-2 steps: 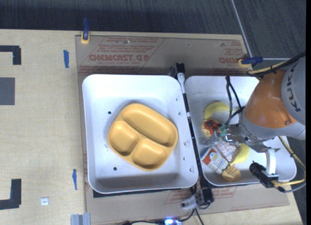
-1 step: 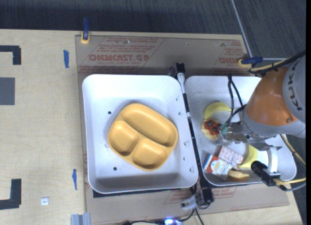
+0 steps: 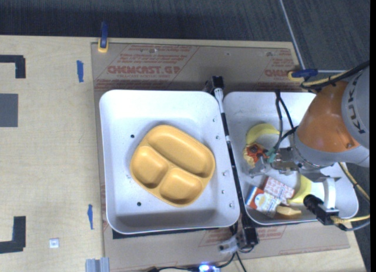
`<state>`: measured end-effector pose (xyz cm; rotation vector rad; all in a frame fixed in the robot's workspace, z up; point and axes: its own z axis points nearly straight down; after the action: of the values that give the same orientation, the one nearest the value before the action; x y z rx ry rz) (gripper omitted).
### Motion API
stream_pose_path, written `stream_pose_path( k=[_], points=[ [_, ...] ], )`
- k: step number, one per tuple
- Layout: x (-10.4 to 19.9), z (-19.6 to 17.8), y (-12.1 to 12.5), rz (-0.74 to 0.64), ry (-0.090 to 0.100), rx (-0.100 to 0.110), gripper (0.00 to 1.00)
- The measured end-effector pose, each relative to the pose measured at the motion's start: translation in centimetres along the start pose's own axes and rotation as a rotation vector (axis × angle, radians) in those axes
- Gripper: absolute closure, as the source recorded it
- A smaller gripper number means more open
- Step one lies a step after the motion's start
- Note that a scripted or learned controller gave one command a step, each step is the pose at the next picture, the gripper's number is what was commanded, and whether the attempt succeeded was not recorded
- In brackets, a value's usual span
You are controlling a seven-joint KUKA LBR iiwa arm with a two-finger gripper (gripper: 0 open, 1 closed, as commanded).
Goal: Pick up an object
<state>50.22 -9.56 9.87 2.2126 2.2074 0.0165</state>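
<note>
Orange-banded arm (image 3: 329,125) lowered over right bin (image 3: 235,147), lower right of frame. Gripper (image 3: 281,160) among clutter; jaw state: cannot tell. Small carton (image 3: 271,193) lies just below it.

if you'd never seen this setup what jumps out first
The big yellow divided tray lying alone in the left bin draws the eye first, bright against the white. Next is the arm's orange band over the right bin, where the arm reaches down among a clutter of small things: a yellow object near the far end and a red-and-white packet nearer the front.
</note>
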Motion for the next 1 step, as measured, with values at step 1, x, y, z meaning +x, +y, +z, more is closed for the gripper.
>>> stream_pose_path(
  k=[1],
  points=[
    [-0.29, 1.21, -2.11, -0.003, 0.004, 0.013, 0.00]
  ],
)
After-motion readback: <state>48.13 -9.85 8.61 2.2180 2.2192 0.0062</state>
